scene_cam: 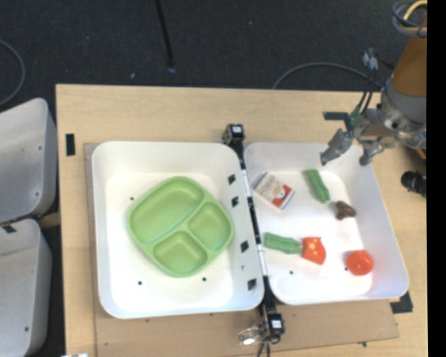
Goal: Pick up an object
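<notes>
Camera view shows the left bin [104, 288] bearing a green divided plate [180, 226], while the right bin [390, 274] holds a small carton [273, 190], two green pieces [317, 184] [282, 242], a red chunk [314, 250], a red ball [359, 262] and a small brown lump [345, 210]. Over the right bin's far corner hangs the gripper [352, 150], fingers spread apart and holding nothing, well clear of every object below.

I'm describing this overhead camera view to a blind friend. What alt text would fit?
A robot gripper hangs open over the far edge of the right bin, holding nothing; that bin contains small toy foods and a little carton. The left bin holds a green divided plate.
</notes>
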Controlling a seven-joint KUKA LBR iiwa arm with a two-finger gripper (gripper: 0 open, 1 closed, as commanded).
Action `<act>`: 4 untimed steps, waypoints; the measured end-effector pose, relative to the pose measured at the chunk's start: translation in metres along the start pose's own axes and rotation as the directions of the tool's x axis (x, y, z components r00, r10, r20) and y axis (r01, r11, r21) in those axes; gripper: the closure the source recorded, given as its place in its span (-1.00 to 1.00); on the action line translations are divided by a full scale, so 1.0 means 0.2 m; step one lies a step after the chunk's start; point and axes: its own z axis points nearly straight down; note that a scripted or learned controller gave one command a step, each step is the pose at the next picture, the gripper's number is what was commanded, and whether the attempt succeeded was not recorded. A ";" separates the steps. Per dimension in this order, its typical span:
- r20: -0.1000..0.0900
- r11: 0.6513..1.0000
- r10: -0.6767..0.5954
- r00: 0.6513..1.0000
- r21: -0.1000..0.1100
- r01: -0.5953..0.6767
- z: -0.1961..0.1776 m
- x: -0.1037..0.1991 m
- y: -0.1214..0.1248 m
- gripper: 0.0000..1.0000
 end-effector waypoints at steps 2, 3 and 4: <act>0.003 1.000 -0.002 1.000 -0.009 0.002 0.19 -0.01 0.05 -1.00; 0.002 1.000 -0.001 1.000 -0.007 0.001 0.50 -0.01 0.07 -1.00; 0.003 1.000 0.002 1.000 -0.013 -0.002 0.75 -0.02 0.07 -1.00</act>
